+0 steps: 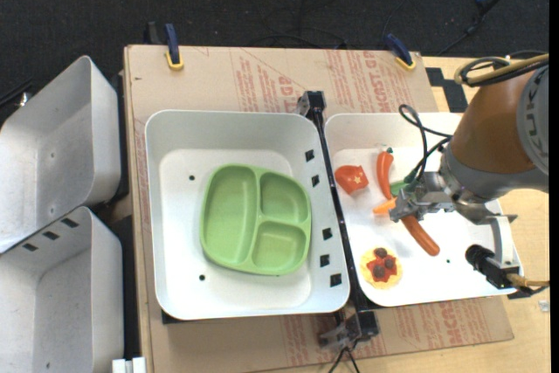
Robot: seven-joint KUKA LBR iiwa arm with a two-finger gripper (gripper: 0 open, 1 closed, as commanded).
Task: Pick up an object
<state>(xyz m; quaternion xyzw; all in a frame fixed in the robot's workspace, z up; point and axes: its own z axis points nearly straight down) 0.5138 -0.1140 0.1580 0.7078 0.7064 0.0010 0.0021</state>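
Nearest the camera, a yellow-and-red toy (382,267) lies at the right bin's (454,288) front. Gripper (407,207) hangs over two orange sausages (421,236); finger state cannot be determined. Centre on one sausage, across its length. Tomato (351,178) and carrot (384,173) crowd nearby. Green plate (256,220) occupies the left bin (166,188).

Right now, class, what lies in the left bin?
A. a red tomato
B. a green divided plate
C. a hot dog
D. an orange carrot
B: the green divided plate lies flat in the left bin, while the small food items are in the right bin.
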